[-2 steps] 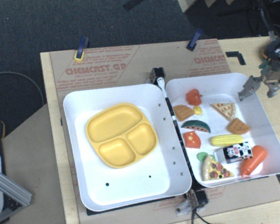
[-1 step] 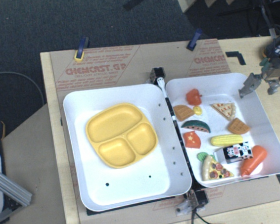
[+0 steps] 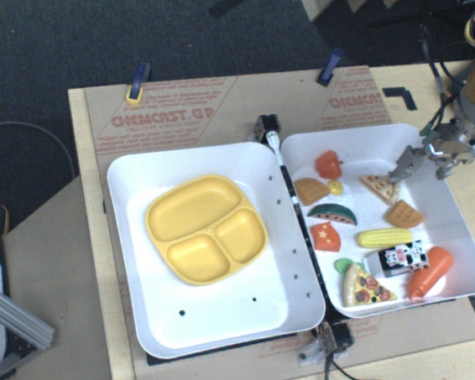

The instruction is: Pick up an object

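Observation:
The right bin (image 3: 435,143) holds several toy foods: a red pepper (image 3: 328,164), a brown bread piece (image 3: 311,190), a triangular sandwich slice (image 3: 378,187), a watermelon slice (image 3: 333,214), a red wedge (image 3: 325,236), a tan cracker (image 3: 403,214), a corn cob (image 3: 384,237), a black-and-white carton (image 3: 401,258), an orange-red carrot (image 3: 429,272) and a pizza slice (image 3: 364,285). My gripper (image 3: 423,165) hangs over the bin's upper right part, open, just right of the sandwich slice. Nothing sits between its fingers.
The left bin (image 3: 135,263) holds a yellow divided plate (image 3: 206,229). A black ridge (image 3: 295,213) separates the two bins. Blue clamps (image 3: 137,81) (image 3: 328,67) sit on the cardboard's far edge. Cables trail near the front edge (image 3: 330,344).

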Robot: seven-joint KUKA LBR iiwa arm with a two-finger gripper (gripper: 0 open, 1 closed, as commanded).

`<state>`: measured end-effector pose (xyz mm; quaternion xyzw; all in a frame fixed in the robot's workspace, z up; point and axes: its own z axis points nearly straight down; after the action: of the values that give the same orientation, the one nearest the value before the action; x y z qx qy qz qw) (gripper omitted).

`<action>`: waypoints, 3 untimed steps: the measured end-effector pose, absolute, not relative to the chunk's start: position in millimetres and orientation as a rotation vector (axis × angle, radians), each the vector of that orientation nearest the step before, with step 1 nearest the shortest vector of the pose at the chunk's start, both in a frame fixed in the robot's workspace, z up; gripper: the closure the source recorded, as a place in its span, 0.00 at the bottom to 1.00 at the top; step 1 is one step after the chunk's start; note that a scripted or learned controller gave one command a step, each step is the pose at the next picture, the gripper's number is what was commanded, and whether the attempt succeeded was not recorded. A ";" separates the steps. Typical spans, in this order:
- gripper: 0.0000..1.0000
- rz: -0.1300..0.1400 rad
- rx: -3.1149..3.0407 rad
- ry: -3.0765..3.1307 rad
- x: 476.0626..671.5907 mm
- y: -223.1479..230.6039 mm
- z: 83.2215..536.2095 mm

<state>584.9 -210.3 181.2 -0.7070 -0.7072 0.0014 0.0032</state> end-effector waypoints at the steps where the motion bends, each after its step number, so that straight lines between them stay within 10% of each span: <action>1: 0.00 0.003 -2.218 -2.218 584.1 -214.0 137.7; 2: 0.00 0.000 -2.215 -2.218 583.9 -211.9 84.8; 3: 1.00 -0.001 -2.220 -2.222 584.9 -213.1 98.4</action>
<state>584.9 -213.1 98.4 -0.7067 -0.7075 -0.0004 0.0003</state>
